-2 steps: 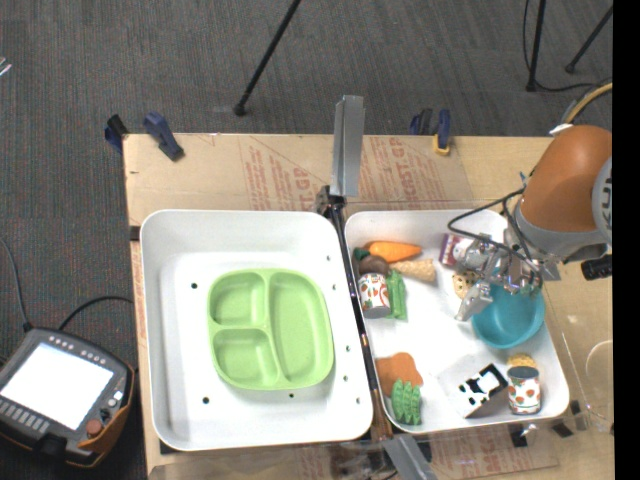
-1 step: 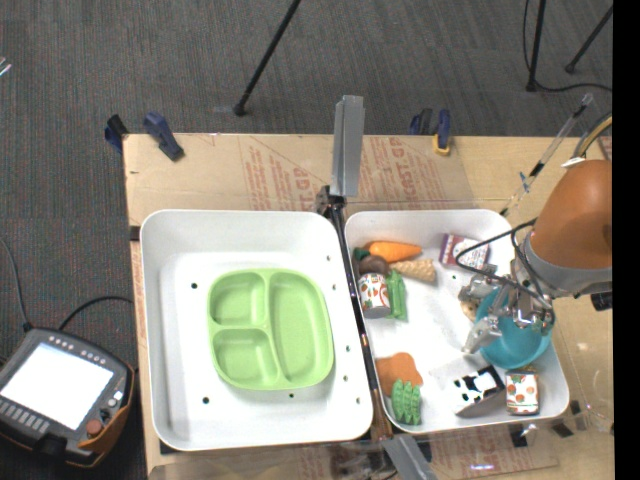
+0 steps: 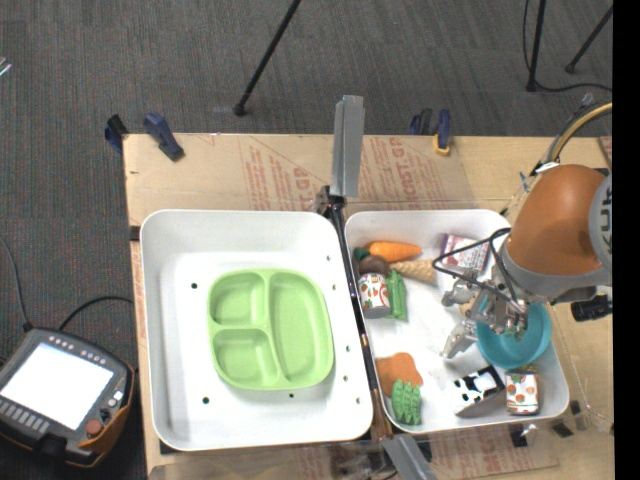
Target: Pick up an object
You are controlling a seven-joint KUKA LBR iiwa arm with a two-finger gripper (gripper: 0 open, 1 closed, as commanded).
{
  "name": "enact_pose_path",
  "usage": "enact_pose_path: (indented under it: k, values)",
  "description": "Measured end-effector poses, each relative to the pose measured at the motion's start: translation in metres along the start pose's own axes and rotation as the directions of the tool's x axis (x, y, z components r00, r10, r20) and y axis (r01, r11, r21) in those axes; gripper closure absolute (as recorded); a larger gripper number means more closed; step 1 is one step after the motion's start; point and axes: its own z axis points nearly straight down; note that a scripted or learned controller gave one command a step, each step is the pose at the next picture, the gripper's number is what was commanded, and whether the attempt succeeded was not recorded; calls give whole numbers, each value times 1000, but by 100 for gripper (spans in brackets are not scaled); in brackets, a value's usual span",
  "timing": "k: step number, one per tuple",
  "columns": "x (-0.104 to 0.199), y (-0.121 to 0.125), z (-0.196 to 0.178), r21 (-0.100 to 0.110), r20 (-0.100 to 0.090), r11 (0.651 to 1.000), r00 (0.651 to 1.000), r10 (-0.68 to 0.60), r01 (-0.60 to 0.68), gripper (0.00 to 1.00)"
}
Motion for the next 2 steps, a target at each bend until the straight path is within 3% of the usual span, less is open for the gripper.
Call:
enact_pose_path:
  k: [1,2]
  values:
    - [-73,42,-1,0,5,982,982,188,-188,0]
    - [7,92,0,1,0,917,917,399,-399,0]
